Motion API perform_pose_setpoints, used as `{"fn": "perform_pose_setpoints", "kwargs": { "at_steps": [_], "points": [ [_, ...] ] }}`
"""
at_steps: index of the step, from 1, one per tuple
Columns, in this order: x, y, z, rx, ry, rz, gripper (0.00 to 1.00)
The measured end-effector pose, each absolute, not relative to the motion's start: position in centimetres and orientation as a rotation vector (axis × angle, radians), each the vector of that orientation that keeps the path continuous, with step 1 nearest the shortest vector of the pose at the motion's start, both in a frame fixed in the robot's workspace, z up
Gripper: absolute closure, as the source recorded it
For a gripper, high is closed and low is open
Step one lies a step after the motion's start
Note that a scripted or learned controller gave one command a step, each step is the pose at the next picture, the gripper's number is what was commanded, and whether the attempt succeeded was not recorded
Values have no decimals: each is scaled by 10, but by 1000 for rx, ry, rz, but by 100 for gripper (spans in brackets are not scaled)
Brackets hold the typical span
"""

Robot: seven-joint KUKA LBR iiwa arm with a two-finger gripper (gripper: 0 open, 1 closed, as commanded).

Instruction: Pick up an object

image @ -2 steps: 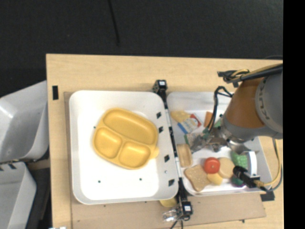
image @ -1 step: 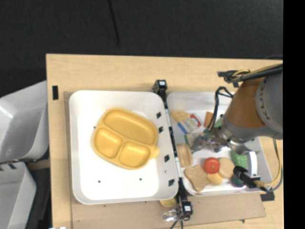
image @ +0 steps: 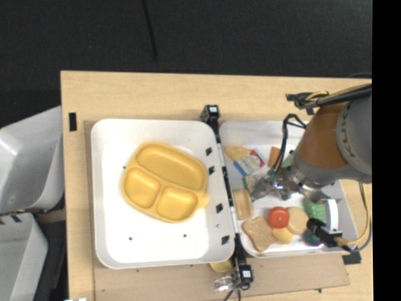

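Two white bins: your gripper (image: 266,185) hangs low in the right bin (image: 250,130), state unclear; round red tomato-like toy (image: 279,217) just below it.

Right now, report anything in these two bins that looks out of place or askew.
The yellow divided plate sits skewed in the left bin, its edges at an angle to the bin's walls. In the right bin, the toast slice, red tomato and other toy foods are jumbled together. Nothing looks spilled or broken.

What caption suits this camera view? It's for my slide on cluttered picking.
Arm reaches into the right bin of toy food; a yellow tray lies in the left bin.
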State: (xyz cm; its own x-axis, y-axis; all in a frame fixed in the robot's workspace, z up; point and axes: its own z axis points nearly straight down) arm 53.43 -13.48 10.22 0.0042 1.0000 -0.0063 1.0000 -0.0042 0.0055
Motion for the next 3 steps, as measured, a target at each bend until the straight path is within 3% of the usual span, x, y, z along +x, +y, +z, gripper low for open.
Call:
{"fn": "perform_pose_setpoints", "kwargs": {
  "at_steps": [1, 2, 3],
  "points": [
    [491, -120, 105, 2215, 2180, -5, 0],
    [493, -120, 115, 2225, 2178, -2, 100],
    [501, -47, 205, 2208, 2228, 13, 100]
  ]
}}
